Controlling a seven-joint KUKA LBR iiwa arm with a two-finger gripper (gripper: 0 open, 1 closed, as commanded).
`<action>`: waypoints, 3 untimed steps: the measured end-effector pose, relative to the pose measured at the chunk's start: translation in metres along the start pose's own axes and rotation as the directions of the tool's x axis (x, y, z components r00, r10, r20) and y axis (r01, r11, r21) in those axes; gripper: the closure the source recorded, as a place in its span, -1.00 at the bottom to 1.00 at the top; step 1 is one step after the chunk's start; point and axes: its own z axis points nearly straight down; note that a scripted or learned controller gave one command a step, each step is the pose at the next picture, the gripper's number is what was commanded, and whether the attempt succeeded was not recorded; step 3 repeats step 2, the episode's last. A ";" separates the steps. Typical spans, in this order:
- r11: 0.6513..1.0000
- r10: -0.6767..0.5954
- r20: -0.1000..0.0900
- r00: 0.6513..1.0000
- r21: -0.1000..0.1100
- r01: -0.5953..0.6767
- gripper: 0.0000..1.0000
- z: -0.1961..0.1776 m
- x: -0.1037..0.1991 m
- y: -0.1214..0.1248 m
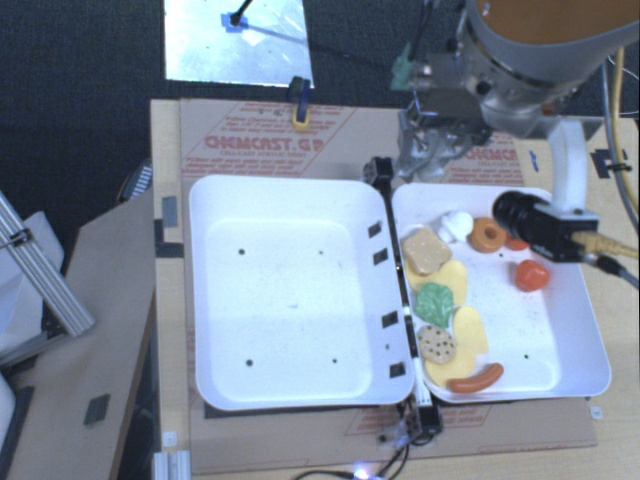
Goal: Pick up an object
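The brown cardboard sheet [262,134] covers the bench, and the two white bins lie on it side by side, touching along their inner walls. The left bin [290,288] is towards the left of the view, and the right bin [545,343] holds every piece I could pick. My arm [545,28] comes in from the upper right. My gripper [430,153] hangs over the far edge of the right bin, near its inner corner, and I cannot tell whether it is open or closed. Nothing is visibly in its grasp.

The pieces crowd the right bin's left side. A yellow piece [457,280] lies under a green leaf [434,301], with the bread slice [426,251] just beyond them. The sausage [475,378] lies at the near wall and the cookie [436,344] just above it. The donut [488,235], the red tomato [531,275] and a small white piece [457,225] sit farther back.
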 end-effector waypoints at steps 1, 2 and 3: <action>1.000 -0.015 0.001 1.000 0.010 0.015 1.00 0.097 0.059 -0.002; 1.000 -0.011 0.001 1.000 0.009 0.011 1.00 0.175 0.071 -0.002; 1.000 -0.011 0.001 1.000 0.009 0.011 1.00 0.175 0.071 -0.002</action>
